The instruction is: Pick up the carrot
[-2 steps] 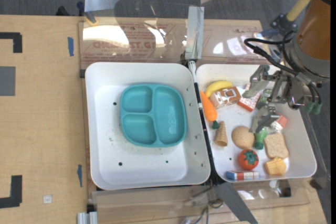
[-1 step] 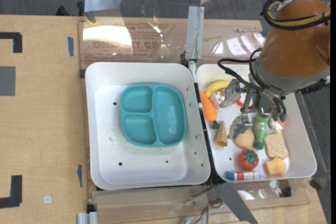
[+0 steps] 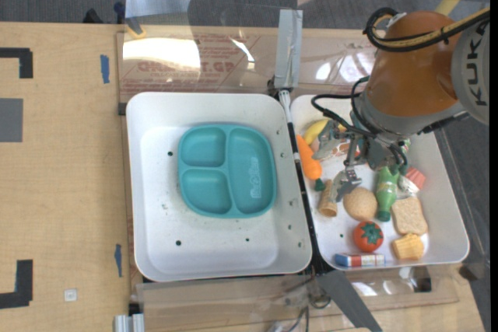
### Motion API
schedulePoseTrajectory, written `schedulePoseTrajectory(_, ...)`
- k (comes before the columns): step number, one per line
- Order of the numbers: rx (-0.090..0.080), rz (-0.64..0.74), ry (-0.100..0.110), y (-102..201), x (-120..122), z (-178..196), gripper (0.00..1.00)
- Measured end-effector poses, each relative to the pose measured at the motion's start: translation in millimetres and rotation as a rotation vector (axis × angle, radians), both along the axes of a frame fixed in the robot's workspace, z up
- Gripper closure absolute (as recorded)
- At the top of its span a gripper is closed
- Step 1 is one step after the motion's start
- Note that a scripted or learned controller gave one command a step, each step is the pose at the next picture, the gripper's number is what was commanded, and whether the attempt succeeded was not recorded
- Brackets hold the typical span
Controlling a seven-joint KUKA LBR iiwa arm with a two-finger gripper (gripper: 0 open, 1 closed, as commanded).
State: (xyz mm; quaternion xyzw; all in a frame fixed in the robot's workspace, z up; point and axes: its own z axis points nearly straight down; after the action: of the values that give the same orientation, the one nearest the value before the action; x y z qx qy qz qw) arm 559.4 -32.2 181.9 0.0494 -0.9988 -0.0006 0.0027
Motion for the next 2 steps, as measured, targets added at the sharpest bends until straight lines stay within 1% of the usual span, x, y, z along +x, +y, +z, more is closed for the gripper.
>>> schedulePoseTrajectory(1,0.0,0.123,-0.012,10.1,6.2,3.7,0.0)
schedulePoseTrajectory(2,-0.001,0.139,-0.008,-7.9,-66.9,3.2,0.0)
